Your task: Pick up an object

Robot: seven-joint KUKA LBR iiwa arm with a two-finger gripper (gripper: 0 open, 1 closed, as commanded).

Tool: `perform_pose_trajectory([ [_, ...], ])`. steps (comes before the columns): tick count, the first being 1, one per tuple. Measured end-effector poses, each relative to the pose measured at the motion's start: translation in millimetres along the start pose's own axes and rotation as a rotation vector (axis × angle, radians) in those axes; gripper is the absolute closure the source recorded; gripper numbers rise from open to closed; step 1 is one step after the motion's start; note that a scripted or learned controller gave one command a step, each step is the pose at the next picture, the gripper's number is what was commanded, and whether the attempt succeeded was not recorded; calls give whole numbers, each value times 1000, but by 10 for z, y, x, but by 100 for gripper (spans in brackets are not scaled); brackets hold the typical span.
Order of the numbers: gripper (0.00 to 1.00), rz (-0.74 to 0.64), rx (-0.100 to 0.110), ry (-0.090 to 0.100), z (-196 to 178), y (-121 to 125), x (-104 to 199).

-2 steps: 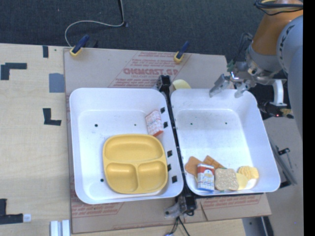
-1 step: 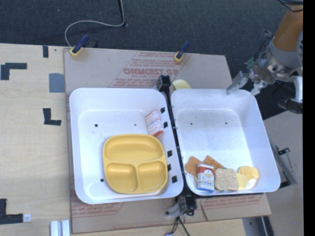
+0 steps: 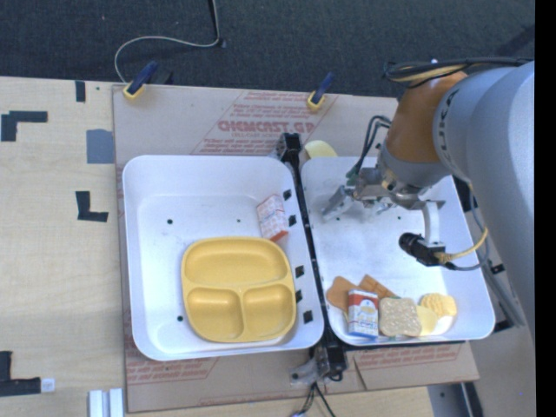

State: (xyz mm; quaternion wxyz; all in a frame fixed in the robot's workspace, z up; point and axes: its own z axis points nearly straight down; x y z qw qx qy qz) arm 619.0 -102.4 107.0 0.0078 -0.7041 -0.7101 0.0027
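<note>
Across the wooden surface [image 3: 52,259] lies a brown cardboard sheet [image 3: 243,129] printed in red; the large line seems to read "CHEMCAST GP", and the smaller lines are too faint to make out. 2 shallow white plastic bins sit on it side by side. The left bin [image 3: 148,189] holds a yellow plastic plate with 3 compartments [image 3: 239,287] and, against its right wall, a small red-and-white carton [image 3: 272,216], tilted, its print unreadable.

The grey arm with the orange band [image 3: 426,120] reaches into the right bin [image 3: 382,246], and its hand [image 3: 339,202] hangs low over the bin's bare upper-left floor. Nothing shows between the fingers, but I cannot tell whether they are spread or closed.

Along the right bin's near edge lie orange cracker-like slices [image 3: 347,287], a red-and-white labelled carton [image 3: 362,313] with illegible writing, a speckled tan bread slice [image 3: 400,317] and a pale yellow ridged piece [image 3: 437,309], all packed close together and well apart from the hand.
</note>
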Motion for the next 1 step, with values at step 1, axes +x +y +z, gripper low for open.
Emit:
perform_pose_trajectory([
  [1,0,4,-12,-11,228,500,42],
])
